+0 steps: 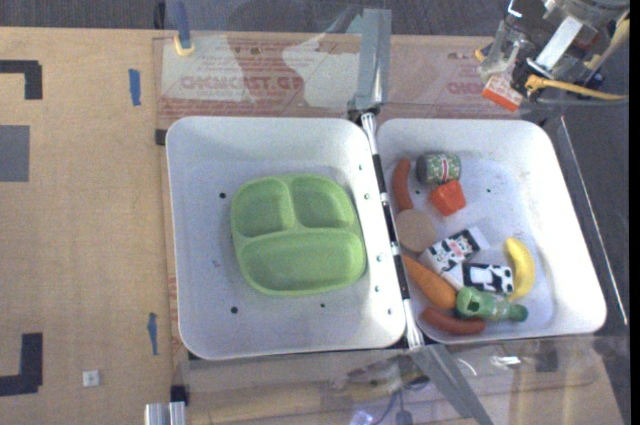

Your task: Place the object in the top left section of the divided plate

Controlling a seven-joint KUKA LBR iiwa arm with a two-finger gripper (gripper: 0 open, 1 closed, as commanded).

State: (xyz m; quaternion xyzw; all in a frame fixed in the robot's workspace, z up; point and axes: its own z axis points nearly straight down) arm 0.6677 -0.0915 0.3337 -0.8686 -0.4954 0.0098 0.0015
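Camera view has my end effector [520, 63] up at the far right, above the back rim of the right bin [575, 213] and outside it, with nothing I can make out between its parts; whether it is wide or narrow I cannot tell. The green divided plate [297, 235] lies in the middle of the left bin [200, 173], all three sections bare, so its top left section [268, 207] is free.

The task names no particular thing, and all the candidates lie in the right bin: a red block [448, 197], a small can [437, 167], a sausage [402, 183], a carrot [430, 281], a banana [519, 265], a green bottle [490, 305] and some printed cartons [460, 251]. I judge them toy food: light, stiff, probably smooth plastic that could slip. The red block sits slightly apart from its neighbours, so I would close across its flat sides. The long pieces I would take across the middle.
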